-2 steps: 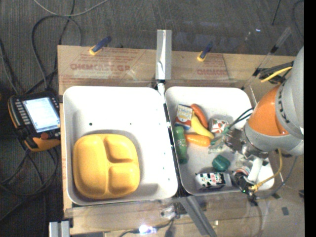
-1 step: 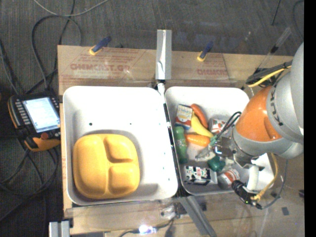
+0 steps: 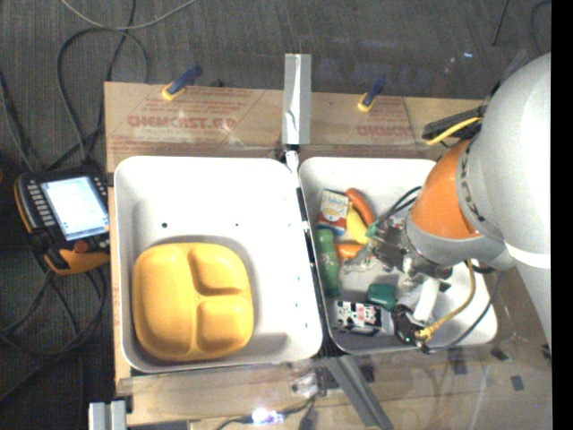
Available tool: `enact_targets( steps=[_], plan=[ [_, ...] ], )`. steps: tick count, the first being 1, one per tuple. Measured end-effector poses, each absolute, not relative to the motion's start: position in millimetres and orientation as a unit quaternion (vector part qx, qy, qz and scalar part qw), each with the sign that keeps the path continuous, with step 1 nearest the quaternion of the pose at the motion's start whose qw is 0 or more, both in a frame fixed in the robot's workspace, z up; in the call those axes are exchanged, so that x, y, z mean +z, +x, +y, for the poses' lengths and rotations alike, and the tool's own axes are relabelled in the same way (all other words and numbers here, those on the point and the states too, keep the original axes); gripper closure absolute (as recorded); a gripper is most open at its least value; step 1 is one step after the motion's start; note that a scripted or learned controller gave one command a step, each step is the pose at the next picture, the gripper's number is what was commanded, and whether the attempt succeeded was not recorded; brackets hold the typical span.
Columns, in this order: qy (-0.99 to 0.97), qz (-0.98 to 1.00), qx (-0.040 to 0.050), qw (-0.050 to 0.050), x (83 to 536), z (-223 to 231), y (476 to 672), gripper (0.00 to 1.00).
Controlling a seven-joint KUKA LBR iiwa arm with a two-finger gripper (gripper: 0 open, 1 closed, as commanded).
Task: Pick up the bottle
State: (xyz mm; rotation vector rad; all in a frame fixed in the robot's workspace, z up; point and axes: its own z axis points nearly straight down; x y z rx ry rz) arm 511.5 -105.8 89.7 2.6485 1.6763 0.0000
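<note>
The green bottle point(image 3: 328, 265) lies lengthwise along the left wall of the right bin point(image 3: 466, 334). My gripper point(image 3: 383, 243) hangs low over the middle of that bin, just right of the bottle and apart from it, with the orange wrist band point(image 3: 445, 206) behind it. A small orange piece point(image 3: 350, 252) sits between the gripper and the bottle. Whether anything is held is hidden by the wrist.
In the right bin there are also a small carton point(image 3: 334, 207), orange and yellow toy food point(image 3: 359, 215), a teal object point(image 3: 381, 295) and a printed box point(image 3: 358, 315). A yellow divided plate point(image 3: 192, 300) lies in the left bin point(image 3: 206, 186). A pendant point(image 3: 67, 209) sits at far left.
</note>
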Motion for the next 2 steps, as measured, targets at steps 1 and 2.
enact_targets(
  steps=[1,2],
  plan=[
    [0.831,0.557,-0.0034,-0.003,103.3,-98.0,511.1,0.0],
    [0.834,0.551,-0.0025,-0.001,94.6,-155.3,483.7,0.0]
  ],
)
